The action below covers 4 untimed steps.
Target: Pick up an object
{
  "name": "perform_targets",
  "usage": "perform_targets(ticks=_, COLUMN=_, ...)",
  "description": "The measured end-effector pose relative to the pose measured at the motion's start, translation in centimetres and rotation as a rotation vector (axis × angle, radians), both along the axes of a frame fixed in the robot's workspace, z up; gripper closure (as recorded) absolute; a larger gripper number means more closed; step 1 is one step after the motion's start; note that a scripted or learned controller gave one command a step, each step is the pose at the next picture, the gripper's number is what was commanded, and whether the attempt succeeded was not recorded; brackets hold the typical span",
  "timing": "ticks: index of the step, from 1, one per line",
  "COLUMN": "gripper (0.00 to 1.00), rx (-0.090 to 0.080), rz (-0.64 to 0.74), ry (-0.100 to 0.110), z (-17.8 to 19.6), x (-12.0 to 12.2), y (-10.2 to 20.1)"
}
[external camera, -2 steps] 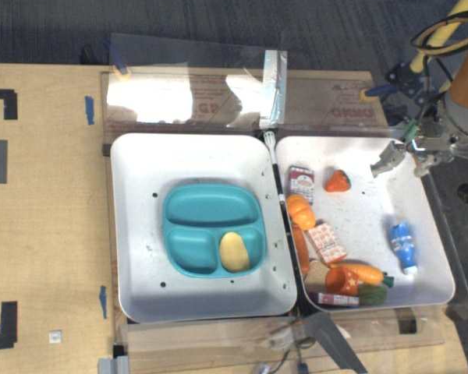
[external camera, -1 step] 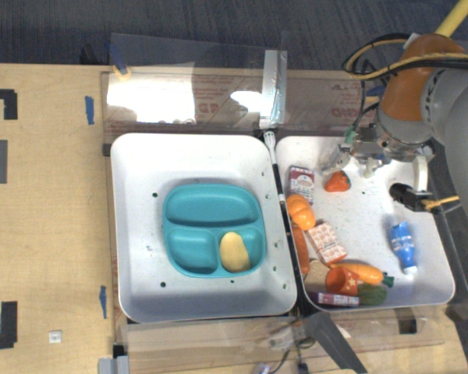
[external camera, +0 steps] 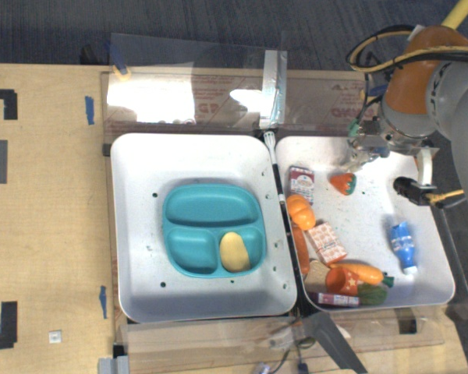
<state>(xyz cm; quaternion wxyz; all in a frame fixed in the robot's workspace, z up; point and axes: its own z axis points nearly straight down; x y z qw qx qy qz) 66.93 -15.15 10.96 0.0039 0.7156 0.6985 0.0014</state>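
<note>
One part of the job looks done to us: the fingers [external camera: 362, 156] hang over the far side of the right bin [external camera: 437, 287], above its floor. We cannot tell whether they are released or clenched, and we see nothing clearly between them, so we judge the pick itself not yet made. What is left is to close on something and lift it clear.

The likeliest object is the small red fruit [external camera: 342, 183], one of its kind, lying on the bin floor just beside the fingers, on the side toward the left bin [external camera: 132, 287].

Counting outward from the fingers in the same bin, we see:
- one red-and-white packet [external camera: 300, 182], near them
- one orange ball [external camera: 299, 211], farther off
- one pink packet [external camera: 326, 242], farther off
- one blue bottle [external camera: 402, 245], well apart
- one carrot [external camera: 360, 273], farthest, in a heap whose smaller pieces we cannot separate

Well apart from the fingers, the left bin holds one teal tray [external camera: 210, 209] with one yellow potato [external camera: 234, 252] in a compartment. Both bins, two in all, sit on the desk [external camera: 47, 209].
</note>
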Motion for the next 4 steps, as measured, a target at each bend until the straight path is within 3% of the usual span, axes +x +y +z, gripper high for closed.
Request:
perform_targets(ticks=1, gripper=0.0, rx=0.0, rz=0.0, ry=0.001, z=-0.1, x=0.0, y=0.0)
perform_targets(ticks=2, gripper=0.0, rx=0.001, rz=0.202, ry=0.002, z=-2.1, x=-1.2, y=3.5)
perform_targets(ticks=3, gripper=1.0, rx=0.001, rz=0.2, ry=-0.001, z=-1.0, x=-1.1, y=3.4)
perform_targets(ticks=4, gripper=0.0, rx=0.001, rz=0.2, ry=0.0, z=-1.1, x=-1.1, y=3.4)
